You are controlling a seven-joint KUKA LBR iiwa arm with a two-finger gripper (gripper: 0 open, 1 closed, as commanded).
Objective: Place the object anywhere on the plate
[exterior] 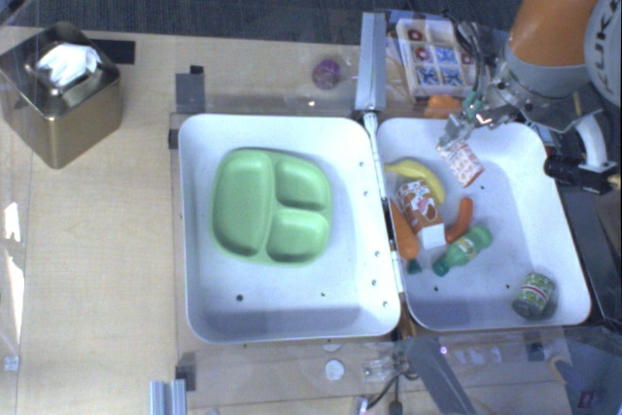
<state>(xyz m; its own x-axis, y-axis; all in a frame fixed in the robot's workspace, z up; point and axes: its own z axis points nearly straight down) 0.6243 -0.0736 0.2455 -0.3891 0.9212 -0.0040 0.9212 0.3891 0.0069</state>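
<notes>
A green divided plate (272, 206) lies in the left white bin (209, 311). My gripper (466, 120) hangs over the far part of the right bin (564, 292), well to the right of the plate. It is shut on the top edge of a small white packet with a red pattern (461, 160). The packet dangles tilted below the fingers, above the bin floor.
In the right bin lie a banana (420, 175), a red-and-white snack bag (418, 201), a carrot (405, 236), a green bottle (463, 250), a small sausage (459, 218) and a can (534, 294). A brass box (60, 102) stands at the far left. A picture card (428, 53) lies behind the bins.
</notes>
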